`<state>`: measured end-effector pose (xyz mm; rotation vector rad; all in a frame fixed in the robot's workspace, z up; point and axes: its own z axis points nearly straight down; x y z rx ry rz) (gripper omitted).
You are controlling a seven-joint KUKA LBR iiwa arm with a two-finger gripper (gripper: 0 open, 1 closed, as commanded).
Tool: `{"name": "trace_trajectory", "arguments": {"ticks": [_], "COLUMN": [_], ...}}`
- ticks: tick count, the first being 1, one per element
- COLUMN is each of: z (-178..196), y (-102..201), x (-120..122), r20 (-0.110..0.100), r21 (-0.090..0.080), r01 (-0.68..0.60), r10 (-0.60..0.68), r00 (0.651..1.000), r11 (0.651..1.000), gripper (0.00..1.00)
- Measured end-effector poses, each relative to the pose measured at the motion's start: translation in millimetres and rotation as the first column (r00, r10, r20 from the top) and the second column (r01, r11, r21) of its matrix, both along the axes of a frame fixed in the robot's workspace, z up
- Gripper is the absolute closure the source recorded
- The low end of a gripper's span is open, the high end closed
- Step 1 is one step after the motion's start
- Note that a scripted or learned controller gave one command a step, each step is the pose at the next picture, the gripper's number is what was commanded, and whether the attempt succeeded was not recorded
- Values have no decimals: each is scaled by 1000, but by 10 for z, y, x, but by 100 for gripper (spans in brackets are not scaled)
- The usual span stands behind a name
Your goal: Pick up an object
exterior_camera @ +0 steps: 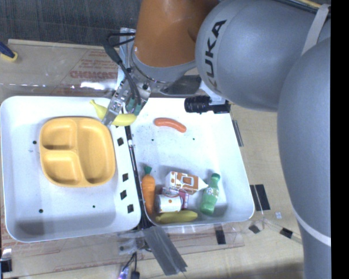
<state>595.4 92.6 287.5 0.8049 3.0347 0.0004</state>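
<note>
— How was the gripper found?
— Its fingers were seen closed on a banana, which was pinched between them above the left bin's far right corner.
— And nearby?
— A yellow divided plate was seen just beside it; a sausage lay in the right bin.

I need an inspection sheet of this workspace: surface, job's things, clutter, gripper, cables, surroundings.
Surface: two shallow white bins side by side on a bench.
Job's things: yellow banana by the gripper; yellow divided plate in the left bin; red sausage, orange carrot, green bottle, small cartons in the right bin.
Clutter: nothing seen.
Gripper: gripper at the banana, grasp unclear.
Cables: black cable at the wrist.
Surroundings: cardboard sheet behind the bins.
</note>
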Motion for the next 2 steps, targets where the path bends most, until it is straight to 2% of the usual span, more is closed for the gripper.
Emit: {"name": "trace_trajectory", "arguments": {"ticks": [1,2], "z": [-2,103], "y": [-2,8], "x": [0,6], "r20": [0,1], "r21": [0,0], "r01": [0,-4], "r10": [0,4], "r00": [1000,1000], "r11": [1000,1000], "gripper": [0,100]}}
